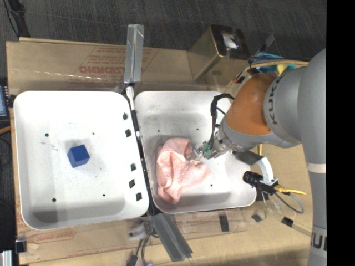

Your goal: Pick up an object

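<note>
Down at the pink cloth (176,169), the gripper (201,152) sits low in the right bin (183,101), its tip at the cloth's upper right edge; whether it is open or has pinched a fold I cannot tell from this slant. Going left to right: a blue cube (79,155) lies alone in the left bin (33,107), well apart from the arm. The cloth is bunched toward the divider, so reaching its nearer edge looks sensible.

Single fixed camera above bench, looking down at slant on both bins (72,101).
</note>
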Motion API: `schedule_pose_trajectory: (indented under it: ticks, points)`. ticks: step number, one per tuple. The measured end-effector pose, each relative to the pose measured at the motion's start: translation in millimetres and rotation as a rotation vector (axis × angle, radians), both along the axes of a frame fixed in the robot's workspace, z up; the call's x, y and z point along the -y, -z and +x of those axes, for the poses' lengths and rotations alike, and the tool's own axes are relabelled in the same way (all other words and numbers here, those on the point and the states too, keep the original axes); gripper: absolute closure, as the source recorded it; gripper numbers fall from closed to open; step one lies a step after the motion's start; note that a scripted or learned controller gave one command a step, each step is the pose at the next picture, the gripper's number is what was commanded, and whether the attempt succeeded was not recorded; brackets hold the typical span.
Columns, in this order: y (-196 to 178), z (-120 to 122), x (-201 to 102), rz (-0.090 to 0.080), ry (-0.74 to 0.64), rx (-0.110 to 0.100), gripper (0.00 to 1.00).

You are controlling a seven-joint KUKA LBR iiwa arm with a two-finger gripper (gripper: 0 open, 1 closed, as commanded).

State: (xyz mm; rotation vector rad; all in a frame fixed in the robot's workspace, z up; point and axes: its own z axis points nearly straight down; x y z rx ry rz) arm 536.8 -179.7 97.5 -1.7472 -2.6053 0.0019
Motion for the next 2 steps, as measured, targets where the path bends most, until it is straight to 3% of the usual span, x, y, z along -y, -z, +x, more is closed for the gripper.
schedule_pose_trajectory:
  ticks: [1, 2]
  points:
    - [8.3, 18.2, -51.6, 0.001, -0.110, -0.001, 1.00]
    - [8.5, 17.9, -50.8, 0.000, -0.110, -0.001, 0.00]
